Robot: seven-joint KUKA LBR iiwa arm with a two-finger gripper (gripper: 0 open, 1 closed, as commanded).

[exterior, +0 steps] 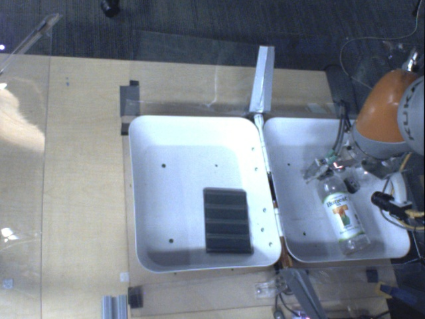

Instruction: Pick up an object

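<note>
Grey arm [392, 121] reaches in from the right, claw [330, 167] lowered

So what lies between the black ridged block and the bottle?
In the camera view, the bins' meeting walls lie between the black block in the left bin and the bottle in the right bin, plus bare white floor.

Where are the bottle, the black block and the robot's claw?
bottle [344, 219]: camera view, on its label, lying in the right bin.
black block [227, 220]: camera view, on the middle of its ridged top, in the left bin.
claw [327, 166]: camera view, between its fingertips, just above the bottle's top end.
</note>
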